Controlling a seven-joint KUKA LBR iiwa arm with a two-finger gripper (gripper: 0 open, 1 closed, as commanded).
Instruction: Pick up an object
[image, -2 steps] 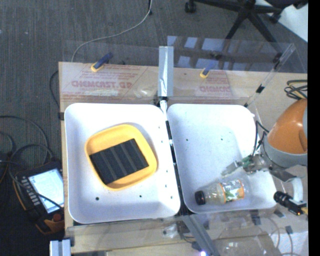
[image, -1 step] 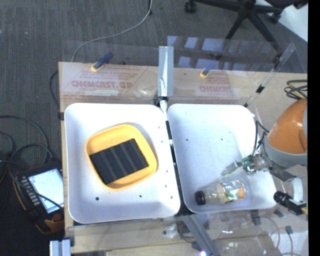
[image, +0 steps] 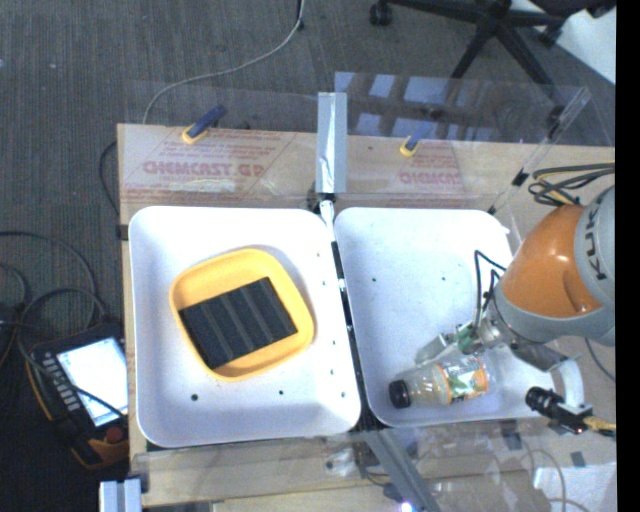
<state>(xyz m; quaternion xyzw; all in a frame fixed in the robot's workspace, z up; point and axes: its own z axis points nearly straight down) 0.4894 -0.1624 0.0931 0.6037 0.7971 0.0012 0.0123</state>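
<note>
So, left bin (image: 150, 400) has a yellow tray (image: 190, 285) with a dark ribbed insert (image: 240, 322) sitting in it, well apart from the arm, so skip that. Your target looks like the bottle (image: 440, 385) lying on its side in the right bin (image: 400, 250), near the front edge, dark cap (image: 399, 393) pointing left. A clear crumpled bit (image: 437, 347) lies just beside it. The claw (image: 470, 338) is low over the bin just above the bottle's right end, tucked under the grey-orange arm (image: 555, 280); you cannot tell if it is released or clenched, and nothing shows as grasped. To do it well, centre on the bottle's body, close across its narrow width, not along its length, since it will likely roll. Watch the bin wall close behind.
</note>
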